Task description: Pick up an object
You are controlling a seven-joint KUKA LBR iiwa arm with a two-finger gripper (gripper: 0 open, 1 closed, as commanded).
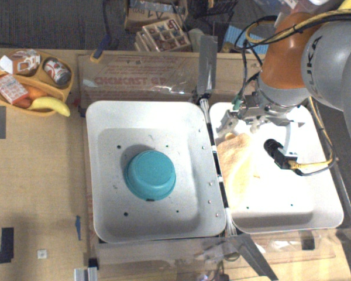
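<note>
An upturned teal bowl [151, 175] sits in the middle of the left white bin [105, 122]. A flat, pale tan, cloth-like item [238, 160] lies along the left side of the right bin [316, 215]. My gripper [244, 120] hangs over the far left part of the right bin, just above the tan item's far end. The wrist hides what is under it. A black part with a yellow cable [279, 155] hangs from the wrist over the bin's middle.
A yellow tray [11, 101] with a banana [50, 105] and snack packs stands at the far left of the bench. A clear plastic sheet [140, 78] lies behind the left bin. The grey and orange arm [304, 45] spans the upper right.
</note>
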